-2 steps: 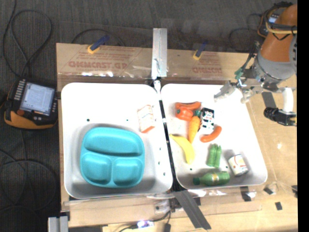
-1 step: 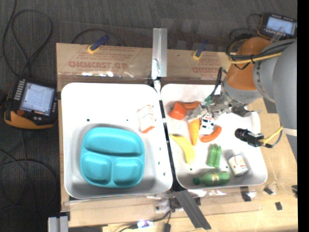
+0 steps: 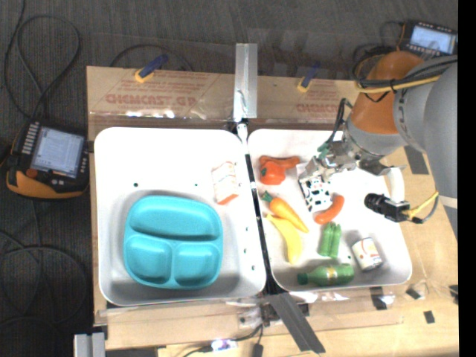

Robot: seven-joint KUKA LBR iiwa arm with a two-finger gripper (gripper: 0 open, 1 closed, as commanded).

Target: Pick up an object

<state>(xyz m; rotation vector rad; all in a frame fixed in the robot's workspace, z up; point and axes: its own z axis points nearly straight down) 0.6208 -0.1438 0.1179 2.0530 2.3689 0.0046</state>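
Nearest, a green bottle [image 3: 326, 275] lies in the right bin [image 3: 398, 262]. Farther up, the gripper [image 3: 316, 181] sits over a spotted white die [image 3: 318, 193], finger state impossible to tell.

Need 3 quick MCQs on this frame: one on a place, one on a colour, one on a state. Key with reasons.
1. Where is the divided tray?
A. left bin
B. right bin
C. on the floor

2. What colour is that tray?
A. red
B. teal
C. black

3. How does the banana sit?
A. lying flat on the right bin floor
B. standing on end
C. lifted by the arm

Answers:
1 A: the tray fills the lower part of the left bin.
2 B: its surface is plainly teal against the white bin.
3 A: it lies flat below the carrot, apart from the end effector, which is over the white dice-patterned block.
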